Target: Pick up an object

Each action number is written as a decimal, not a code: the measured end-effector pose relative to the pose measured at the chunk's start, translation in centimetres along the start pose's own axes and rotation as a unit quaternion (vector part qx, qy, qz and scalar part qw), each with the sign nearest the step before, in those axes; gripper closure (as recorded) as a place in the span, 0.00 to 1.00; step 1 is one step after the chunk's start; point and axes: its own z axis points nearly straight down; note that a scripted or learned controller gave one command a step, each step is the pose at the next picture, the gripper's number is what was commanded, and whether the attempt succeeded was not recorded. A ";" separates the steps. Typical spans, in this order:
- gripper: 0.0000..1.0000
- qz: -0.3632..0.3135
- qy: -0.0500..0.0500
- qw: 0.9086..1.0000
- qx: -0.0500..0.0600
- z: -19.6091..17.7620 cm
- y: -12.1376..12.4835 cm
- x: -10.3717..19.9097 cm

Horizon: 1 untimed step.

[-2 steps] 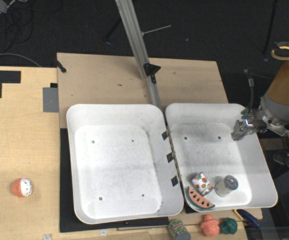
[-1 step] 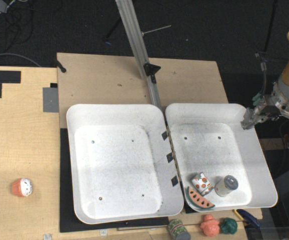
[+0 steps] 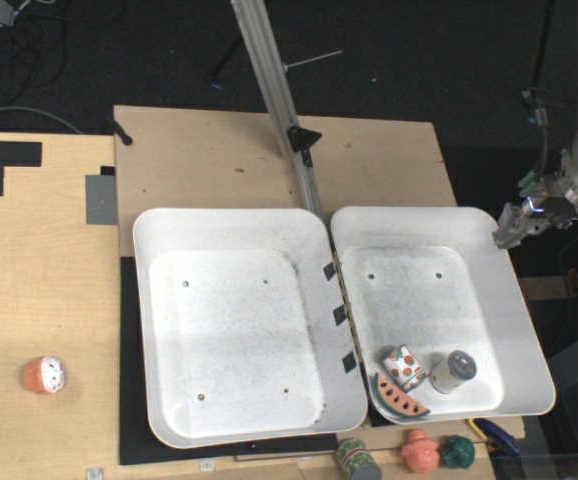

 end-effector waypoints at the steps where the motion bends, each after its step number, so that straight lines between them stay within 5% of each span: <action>1: 1.00 -0.001 0.002 1.000 0.002 0.4 -0.7 5.7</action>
